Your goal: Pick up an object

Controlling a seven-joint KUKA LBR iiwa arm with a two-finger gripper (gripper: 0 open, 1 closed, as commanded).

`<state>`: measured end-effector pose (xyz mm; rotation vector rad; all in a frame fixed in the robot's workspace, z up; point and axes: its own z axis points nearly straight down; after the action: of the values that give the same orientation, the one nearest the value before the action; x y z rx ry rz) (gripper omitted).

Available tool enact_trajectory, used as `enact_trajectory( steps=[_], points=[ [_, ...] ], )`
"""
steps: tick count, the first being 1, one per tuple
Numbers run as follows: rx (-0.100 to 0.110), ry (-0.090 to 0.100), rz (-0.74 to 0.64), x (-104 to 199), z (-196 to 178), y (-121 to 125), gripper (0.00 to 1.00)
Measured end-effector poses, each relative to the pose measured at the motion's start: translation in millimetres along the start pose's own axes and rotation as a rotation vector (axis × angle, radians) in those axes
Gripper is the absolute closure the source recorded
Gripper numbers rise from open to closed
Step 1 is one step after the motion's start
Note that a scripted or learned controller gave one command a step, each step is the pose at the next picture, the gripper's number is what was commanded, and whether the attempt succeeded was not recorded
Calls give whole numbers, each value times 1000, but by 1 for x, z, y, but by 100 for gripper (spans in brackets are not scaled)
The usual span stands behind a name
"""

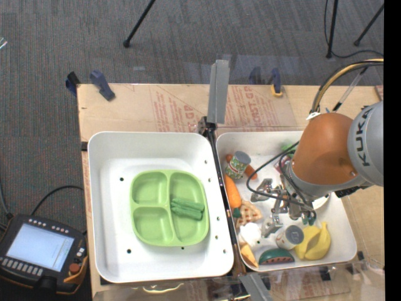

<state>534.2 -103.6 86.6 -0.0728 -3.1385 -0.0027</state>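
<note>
Seen from above, a tabletop carries two white bins side by side; the left bin holds a green divided plate, with a dark green pod-like piece lying across its right compartments; the right bin is crowded with toy food. The grey arm, its orange band uppermost, reaches in from the right and hangs over the middle of the right bin; the jaws point down among the toys, just left of a small can lying on its side; whether they are wide, narrow or closed on anything cannot be told from this angle. A labelled can stands at the bin's far left; a carrot lies near it along the left wall; a waffle sits just beside the carrot, with a white round piece nearer still; a watermelon slice rests against the near wall; a banana lies to its right, touching the small can. A teach pendant rests on the floor at near left.
</note>
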Motion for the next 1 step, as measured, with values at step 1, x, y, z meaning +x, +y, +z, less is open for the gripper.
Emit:
enact_trajectory(
  steps=[1],
  points=[
    [0, -3, 254, -64, -1, 13, 0]
  ],
)
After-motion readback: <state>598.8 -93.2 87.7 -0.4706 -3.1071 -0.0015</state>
